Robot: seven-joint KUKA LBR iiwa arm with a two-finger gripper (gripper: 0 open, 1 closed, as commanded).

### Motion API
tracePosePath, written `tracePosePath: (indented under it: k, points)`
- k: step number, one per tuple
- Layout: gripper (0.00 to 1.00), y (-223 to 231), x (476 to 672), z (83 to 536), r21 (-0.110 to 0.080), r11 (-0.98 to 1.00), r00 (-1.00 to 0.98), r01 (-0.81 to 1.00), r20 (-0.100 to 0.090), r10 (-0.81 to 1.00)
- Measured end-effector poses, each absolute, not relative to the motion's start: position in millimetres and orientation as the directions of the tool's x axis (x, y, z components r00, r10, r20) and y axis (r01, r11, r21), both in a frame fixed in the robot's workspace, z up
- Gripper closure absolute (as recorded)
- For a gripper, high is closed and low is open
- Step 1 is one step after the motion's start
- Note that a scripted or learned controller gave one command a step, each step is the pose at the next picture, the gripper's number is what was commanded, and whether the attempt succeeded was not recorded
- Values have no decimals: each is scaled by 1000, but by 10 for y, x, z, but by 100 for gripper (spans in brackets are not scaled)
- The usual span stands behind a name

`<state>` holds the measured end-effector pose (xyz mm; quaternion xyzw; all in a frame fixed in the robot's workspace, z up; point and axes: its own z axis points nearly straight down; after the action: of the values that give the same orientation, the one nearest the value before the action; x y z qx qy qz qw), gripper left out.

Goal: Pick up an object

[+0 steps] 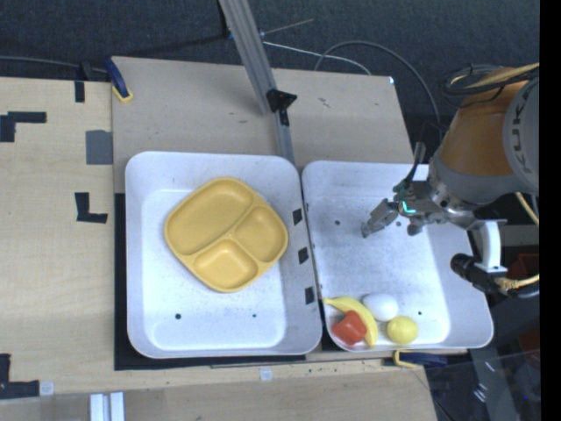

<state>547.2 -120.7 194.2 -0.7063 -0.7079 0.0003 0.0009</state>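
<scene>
In the right bin (351, 191), my gripper (394, 222) hangs over the bin's middle right, fingers spread open with nothing between them. At the bin's near edge lie a yellow banana (358, 310), a red object (350, 327), a white egg-like ball (380, 305) and a small yellow ball (402, 329). They sit well below the gripper in the view, apart from it.
The left bin (149, 235) holds a yellow divided plate (226, 233). A grey pole (250, 42) slants in from the top down to the wall between the bins. The arm's orange band and grey body (482, 147) stand over the right bin's right edge.
</scene>
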Motion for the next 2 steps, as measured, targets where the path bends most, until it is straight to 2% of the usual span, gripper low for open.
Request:
tracePosePath:
  k: [2]
  points:
    - [0,-1211,5436,1063,-7,1,-1,1000,0,1000]
